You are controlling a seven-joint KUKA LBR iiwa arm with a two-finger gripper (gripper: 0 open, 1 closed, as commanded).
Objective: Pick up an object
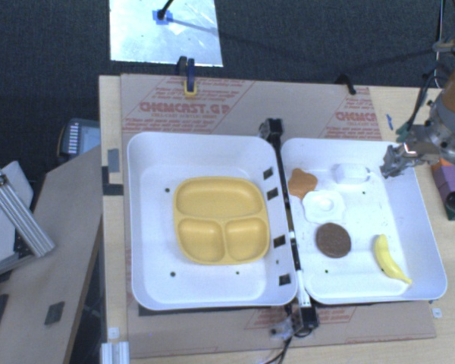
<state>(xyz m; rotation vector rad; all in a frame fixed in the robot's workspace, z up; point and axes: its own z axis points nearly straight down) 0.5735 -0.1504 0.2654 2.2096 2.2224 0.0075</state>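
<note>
A: Two shallow white bins sit side by side on the table [235, 89], seen from above at a slant. What is in each?

B: The left bin [148, 203] holds a yellow tray [220, 220] with three compartments: one wide section toward the far side and two smaller ones toward the near side. It lies flat near the middle of that bin.

A: And the right bin [432, 271]?

B: Several small things, all apart from one another. A yellow banana [390, 259] lies near the front right corner, at a slant. To its left sits a round dark brown disc, like a cookie [334, 240]. Just beyond the cookie is a white fried-egg shape [322, 204], and past that, close to the dividing wall, an orange-tan lobed piece [302, 181]. A pale white object [352, 173], hard to tell from the bin floor, lies toward the back.

A: Where is the arm?

B: It comes in from the right edge. The jaws [394, 160] hang over the back right part of the right bin, near the pale object but not touching it. They are too small and blurred to read as open or closed, and I see nothing between them.
</note>
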